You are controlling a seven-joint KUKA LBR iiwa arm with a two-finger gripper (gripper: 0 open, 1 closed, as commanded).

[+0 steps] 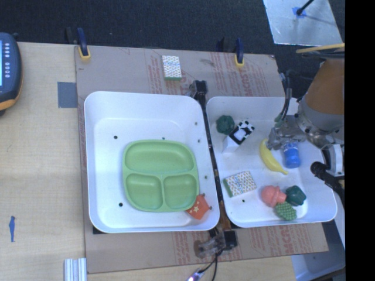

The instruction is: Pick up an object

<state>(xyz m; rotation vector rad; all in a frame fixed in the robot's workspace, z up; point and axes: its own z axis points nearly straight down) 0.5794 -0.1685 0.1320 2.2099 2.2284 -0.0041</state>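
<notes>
Blue object (291, 156) sits just beneath the end effector (285, 138); its state I cannot tell.

gripper (285, 138) over right bin (246, 218) | blue object (291, 156) below | banana (270, 158) beside

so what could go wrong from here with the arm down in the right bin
The end effector sits right by the banana and a blue object, which lie close together, so it might nudge one while going for the other, or grab both. It is also near the right bin's far-right side, where the arm could catch the wall.
</notes>
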